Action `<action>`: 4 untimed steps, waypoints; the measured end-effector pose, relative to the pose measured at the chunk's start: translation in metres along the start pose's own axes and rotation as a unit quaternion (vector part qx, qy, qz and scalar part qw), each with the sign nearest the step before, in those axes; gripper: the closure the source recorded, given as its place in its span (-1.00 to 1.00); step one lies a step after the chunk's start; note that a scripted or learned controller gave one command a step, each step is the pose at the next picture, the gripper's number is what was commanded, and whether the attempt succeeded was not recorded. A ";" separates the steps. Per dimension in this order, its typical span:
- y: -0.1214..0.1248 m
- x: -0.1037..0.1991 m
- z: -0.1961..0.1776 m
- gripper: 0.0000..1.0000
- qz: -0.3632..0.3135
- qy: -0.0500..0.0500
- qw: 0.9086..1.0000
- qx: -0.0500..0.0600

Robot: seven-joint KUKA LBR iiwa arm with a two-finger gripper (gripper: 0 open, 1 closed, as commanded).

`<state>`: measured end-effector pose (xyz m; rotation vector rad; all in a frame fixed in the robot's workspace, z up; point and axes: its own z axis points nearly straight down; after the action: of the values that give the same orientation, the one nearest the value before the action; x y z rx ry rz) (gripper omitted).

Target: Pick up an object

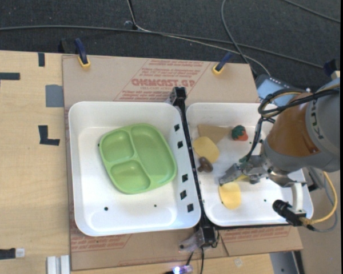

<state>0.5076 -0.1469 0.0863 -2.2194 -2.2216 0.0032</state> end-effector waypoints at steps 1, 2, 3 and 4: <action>0.001 0.000 -0.013 1.00 0.000 0.000 1.000 -0.001; 0.008 -0.001 -0.057 1.00 0.000 0.000 1.000 -0.003; 0.003 -0.001 -0.102 1.00 0.000 0.000 1.000 -0.002; 0.003 -0.001 -0.128 1.00 0.000 0.000 1.000 -0.002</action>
<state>0.5113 -0.1482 0.2147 -2.2215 -2.2240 -0.0010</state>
